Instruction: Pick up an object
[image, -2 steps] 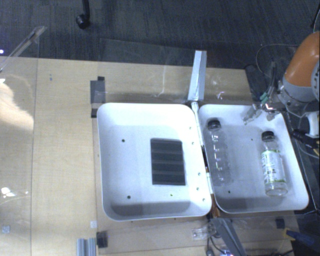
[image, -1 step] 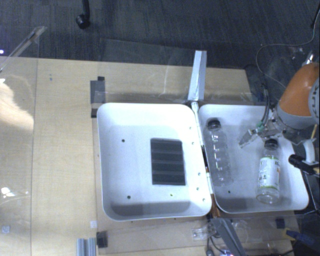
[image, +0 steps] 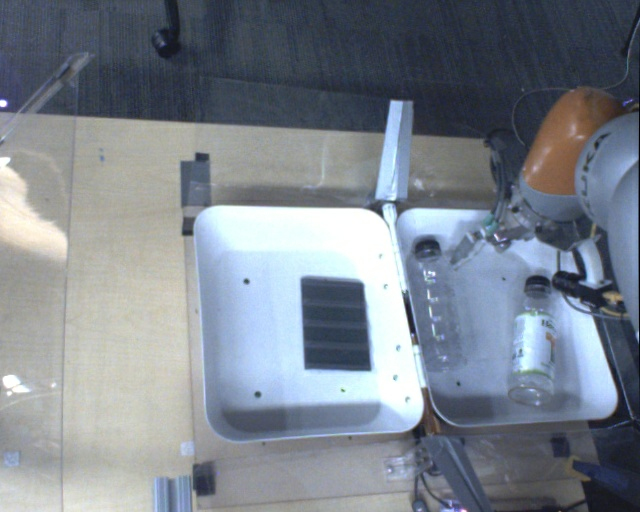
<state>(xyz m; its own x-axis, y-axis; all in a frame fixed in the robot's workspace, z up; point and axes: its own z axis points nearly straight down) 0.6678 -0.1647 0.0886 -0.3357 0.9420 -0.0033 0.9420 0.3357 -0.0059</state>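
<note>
A clear plastic bottle (image: 437, 305) lay along the right bin's (image: 580, 405) nine o'clock wall; light, slick, crushable, best gripped across its middle. The claw (image: 470, 245) hovered at its one o'clock, whether open or closed I couldn't tell.

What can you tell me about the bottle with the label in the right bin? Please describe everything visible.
The labelled bottle is a small clear plastic bottle with a whitish cap at its far end and a pale label with green print around its middle. It lies on its side on the floor of the right bin, lengthwise, near the bin's right wall, cap pointing away from the camera. It looks closed and undamaged. Nothing touches it except the bin; the gripper is apart from it, further back.
</note>
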